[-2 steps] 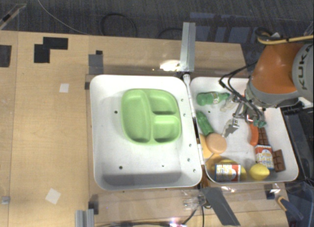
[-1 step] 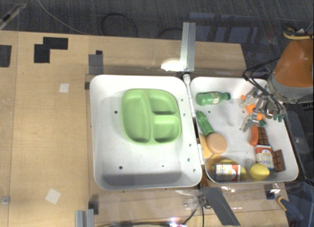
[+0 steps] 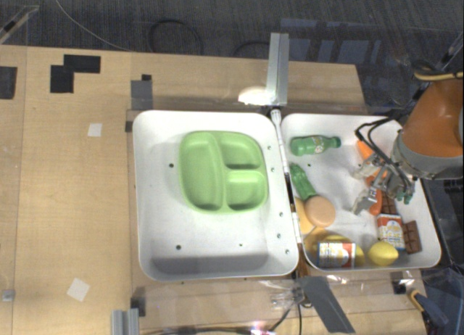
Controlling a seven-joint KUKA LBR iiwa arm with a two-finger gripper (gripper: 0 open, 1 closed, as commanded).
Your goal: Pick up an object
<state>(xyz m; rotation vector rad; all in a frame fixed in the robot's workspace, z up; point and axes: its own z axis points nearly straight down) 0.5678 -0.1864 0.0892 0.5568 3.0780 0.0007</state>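
Bright even overhead light, soft shadows, glare spot, slightly soft focus

- One fixed camera is looking down from above the bench (image 3: 65, 203) at a slant, from moderate height.
- It is taking in both white bins: the left bin (image 3: 156, 254) sitting mid-frame, the right bin (image 3: 428, 257) lying toward the right edge.
- Dark carpet is running along the top.
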